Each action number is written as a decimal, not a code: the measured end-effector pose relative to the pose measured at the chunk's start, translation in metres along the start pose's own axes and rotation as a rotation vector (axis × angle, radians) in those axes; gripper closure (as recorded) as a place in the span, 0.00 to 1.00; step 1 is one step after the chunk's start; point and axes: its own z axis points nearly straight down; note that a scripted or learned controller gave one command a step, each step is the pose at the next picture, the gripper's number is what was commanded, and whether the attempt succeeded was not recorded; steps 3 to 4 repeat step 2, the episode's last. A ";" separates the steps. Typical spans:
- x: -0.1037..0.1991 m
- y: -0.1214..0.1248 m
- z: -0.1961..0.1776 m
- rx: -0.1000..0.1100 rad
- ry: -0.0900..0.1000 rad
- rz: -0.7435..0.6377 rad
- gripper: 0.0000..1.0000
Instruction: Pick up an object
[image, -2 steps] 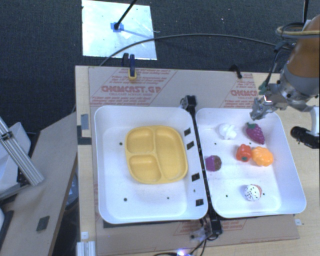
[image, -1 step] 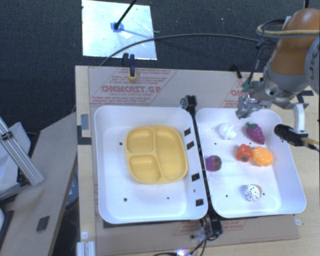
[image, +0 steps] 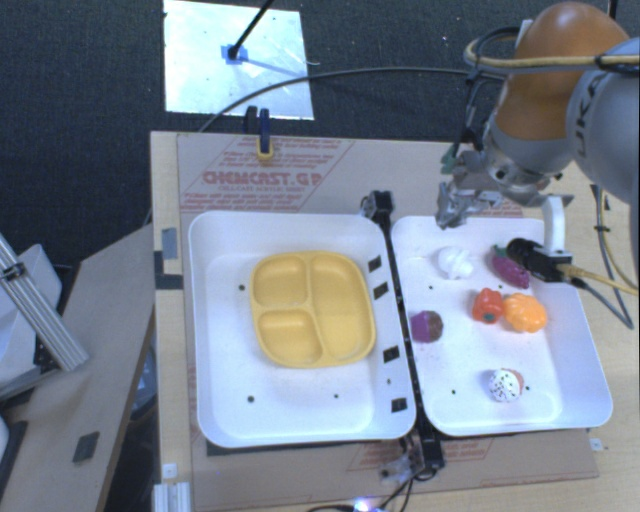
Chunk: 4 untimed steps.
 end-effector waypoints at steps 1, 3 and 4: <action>0.042 0.006 0.008 0.001 -0.001 0.003 1.00; 0.089 0.015 0.025 0.001 -0.001 0.002 1.00; 0.089 0.015 0.025 0.001 -0.001 0.002 1.00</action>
